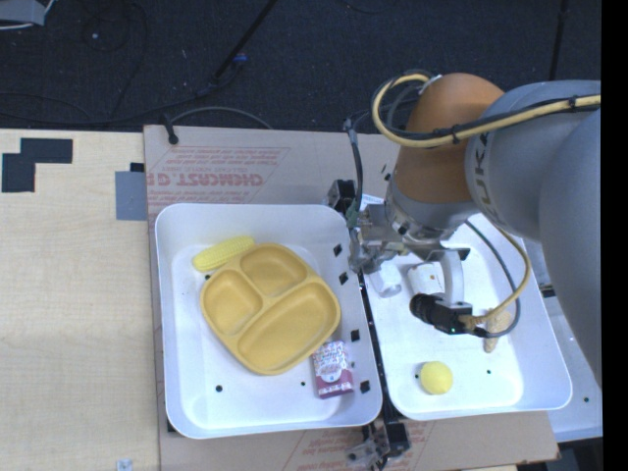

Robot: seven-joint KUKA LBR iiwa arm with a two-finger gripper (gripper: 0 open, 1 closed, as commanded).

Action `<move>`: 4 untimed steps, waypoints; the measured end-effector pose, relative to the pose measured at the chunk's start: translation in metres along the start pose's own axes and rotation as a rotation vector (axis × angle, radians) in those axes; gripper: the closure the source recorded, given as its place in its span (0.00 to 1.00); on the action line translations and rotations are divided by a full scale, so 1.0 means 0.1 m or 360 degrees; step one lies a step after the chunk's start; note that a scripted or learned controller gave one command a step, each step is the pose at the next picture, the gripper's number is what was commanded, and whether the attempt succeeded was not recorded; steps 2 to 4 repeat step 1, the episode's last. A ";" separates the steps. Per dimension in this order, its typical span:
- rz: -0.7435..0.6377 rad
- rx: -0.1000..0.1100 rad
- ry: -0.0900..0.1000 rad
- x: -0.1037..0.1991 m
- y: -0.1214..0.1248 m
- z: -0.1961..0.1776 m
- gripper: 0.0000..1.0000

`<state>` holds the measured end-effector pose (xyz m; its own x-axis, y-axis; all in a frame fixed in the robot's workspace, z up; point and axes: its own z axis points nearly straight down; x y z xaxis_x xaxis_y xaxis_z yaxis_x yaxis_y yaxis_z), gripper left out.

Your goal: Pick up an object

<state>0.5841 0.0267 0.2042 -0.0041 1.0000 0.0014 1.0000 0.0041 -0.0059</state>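
Pale wooden bench under cardboard sheet, dark floor with cables beyond

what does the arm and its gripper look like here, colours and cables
The arm is a thick, rounded grey body with a glossy orange band above the wrist. A yellow cable loops over the band and runs back along the grey link. Below sits a dark metal gripper with thin black wires trailing around it. Dark lettering marks the grey shell, too cut off to read.
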 end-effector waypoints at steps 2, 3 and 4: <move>-0.0001 -0.0005 -0.0001 0.52 -0.10 -0.16 1.00; -0.0001 -0.0005 -0.0001 0.52 -0.10 -0.16 1.00; -0.0001 -0.0005 -0.0001 0.52 -0.10 -0.16 1.00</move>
